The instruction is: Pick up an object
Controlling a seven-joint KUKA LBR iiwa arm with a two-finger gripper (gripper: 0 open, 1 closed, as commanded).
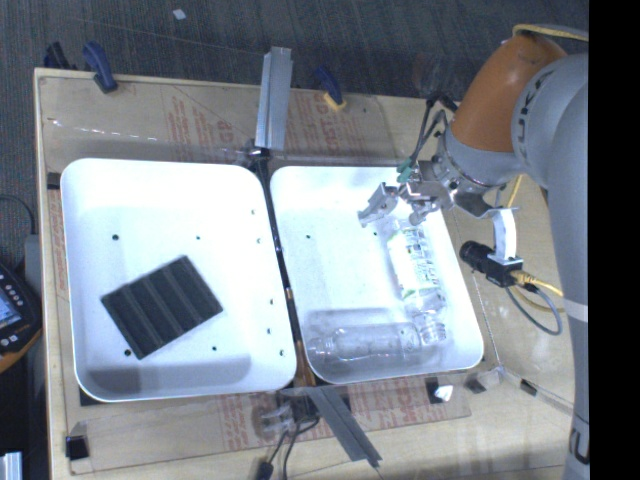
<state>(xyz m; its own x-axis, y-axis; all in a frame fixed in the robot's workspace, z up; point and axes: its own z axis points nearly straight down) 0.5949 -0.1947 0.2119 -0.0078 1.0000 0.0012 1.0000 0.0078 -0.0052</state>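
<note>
Gripper (400, 200) at the right bin's (300, 268) twelve o'clock; we cannot tell its grip, above a clear plastic bottle (415, 263) lying lengthwise.

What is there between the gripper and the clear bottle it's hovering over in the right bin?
Nothing visible. The gripper sits right at the upper end of the upright-lying clear bottle in the right bin. A second clear bottle lies across the bin's near end, beyond the first, not between them.
</note>
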